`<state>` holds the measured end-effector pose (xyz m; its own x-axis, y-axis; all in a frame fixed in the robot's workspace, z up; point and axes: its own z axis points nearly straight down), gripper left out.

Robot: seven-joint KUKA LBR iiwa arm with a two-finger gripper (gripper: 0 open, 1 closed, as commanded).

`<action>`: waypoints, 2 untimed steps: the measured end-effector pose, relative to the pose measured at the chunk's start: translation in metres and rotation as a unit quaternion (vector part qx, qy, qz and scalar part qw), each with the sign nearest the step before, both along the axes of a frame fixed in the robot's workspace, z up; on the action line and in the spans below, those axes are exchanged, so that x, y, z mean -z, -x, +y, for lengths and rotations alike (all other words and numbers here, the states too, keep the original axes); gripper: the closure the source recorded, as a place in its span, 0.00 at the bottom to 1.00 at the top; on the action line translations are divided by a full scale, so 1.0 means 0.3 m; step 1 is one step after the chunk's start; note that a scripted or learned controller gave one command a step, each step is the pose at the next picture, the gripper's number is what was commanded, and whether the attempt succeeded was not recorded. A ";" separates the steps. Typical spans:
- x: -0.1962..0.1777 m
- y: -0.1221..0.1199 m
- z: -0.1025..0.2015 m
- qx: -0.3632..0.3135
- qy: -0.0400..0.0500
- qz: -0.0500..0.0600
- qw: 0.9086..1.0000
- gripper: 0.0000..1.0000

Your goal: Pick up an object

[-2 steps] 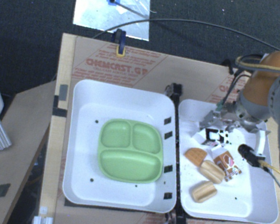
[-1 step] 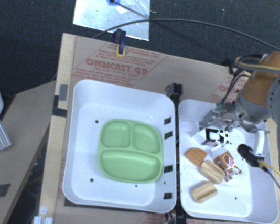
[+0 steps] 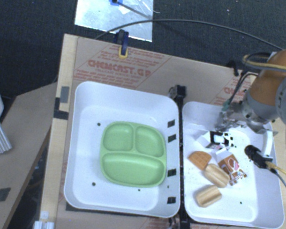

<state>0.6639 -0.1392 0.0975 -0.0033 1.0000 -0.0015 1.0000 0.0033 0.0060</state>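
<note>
Counting three bread pieces [image 3: 209,177]; perhaps one packet [image 3: 231,167].

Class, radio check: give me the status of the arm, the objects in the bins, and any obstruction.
Gripper low over right bin, far end, nothing seen held. Bread rolls and snack packet loose beside it. Green tray alone in left bin.

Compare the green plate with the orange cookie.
The green plate lies alone in the left bin; the orange cookie lies in the right bin among other items. The plate is far larger. The plate has three compartments; the cookie looks plain. Both lie flat.
</note>
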 end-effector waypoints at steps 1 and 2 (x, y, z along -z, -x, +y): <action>-0.203 0.007 0.025 -0.001 0.000 -0.001 1.000 1.00; -0.418 0.016 0.019 -0.001 0.000 -0.001 1.000 1.00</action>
<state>0.6591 -0.1335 0.2227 -0.0052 1.0000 -0.0017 1.0000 0.0053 0.0077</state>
